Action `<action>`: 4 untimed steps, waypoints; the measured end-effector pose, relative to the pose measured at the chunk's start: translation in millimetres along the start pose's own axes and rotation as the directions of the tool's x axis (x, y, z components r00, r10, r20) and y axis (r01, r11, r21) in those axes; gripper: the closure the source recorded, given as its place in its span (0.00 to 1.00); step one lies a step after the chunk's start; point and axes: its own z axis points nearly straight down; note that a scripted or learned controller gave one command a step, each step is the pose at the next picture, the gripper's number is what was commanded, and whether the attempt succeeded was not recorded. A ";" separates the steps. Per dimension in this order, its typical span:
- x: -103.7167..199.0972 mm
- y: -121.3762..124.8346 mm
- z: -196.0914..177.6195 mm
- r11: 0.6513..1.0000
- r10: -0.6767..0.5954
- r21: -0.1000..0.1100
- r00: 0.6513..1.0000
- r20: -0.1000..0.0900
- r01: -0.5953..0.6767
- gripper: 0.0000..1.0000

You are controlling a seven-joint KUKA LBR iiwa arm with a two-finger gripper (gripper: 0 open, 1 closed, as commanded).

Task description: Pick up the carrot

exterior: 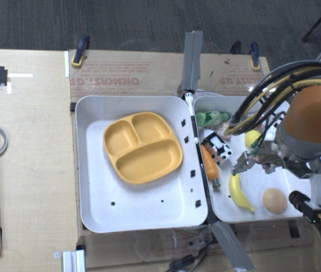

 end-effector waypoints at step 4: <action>-22.4 170.0 98.6 0.967 -0.249 0.051 0.968 -0.012 0.250 1.00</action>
